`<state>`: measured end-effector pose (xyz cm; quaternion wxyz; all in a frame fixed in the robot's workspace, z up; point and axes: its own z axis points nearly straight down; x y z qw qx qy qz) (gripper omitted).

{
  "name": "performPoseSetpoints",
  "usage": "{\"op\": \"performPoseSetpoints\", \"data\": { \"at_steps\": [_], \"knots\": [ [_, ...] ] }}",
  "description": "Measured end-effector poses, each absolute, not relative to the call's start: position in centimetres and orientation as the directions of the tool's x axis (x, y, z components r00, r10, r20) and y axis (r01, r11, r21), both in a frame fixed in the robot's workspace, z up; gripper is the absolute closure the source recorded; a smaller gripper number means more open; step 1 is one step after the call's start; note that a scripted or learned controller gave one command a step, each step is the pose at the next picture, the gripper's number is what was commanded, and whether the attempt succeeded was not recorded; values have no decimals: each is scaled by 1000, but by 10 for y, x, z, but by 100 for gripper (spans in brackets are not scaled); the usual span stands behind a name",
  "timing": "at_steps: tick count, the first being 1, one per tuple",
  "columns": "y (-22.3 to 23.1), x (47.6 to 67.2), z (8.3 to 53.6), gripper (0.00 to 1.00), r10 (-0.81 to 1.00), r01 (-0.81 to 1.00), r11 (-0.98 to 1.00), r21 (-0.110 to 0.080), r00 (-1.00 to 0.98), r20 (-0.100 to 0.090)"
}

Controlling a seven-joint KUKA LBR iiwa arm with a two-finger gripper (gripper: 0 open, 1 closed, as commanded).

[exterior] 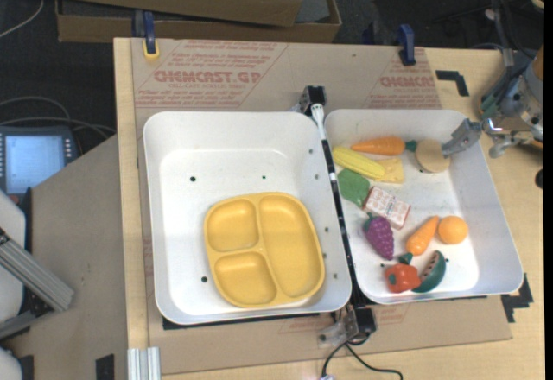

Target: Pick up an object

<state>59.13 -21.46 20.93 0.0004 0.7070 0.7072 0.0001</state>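
Toy foods [380, 236] near "CHEMCAST GP" board [207, 76]

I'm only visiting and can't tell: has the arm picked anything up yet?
Not yet, it seems. The toy food, such as the orange plastic carrot and purple plastic grapes, lies in the right white bin. The grey two-finger gripper hangs at that bin's upper right edge, nothing visibly between its fingers. The grasp and lift remain.

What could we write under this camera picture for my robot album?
Robot claw hovers by a bin of toy food, beside a bin holding a yellow divided plate.
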Motion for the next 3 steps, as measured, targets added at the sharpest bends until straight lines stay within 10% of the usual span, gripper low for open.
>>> {"op": "performPoseSetpoints", "data": {
  "at_steps": [1,2,3],
  "knots": [
    [-188,657,103,0,1000,1000,1,14,-1,-4],
    [-105,609,86,0,1000,1000,4,-6,-4,3],
    [-109,611,97,100,1000,1000,1,0,-1,1]
  ]
}}
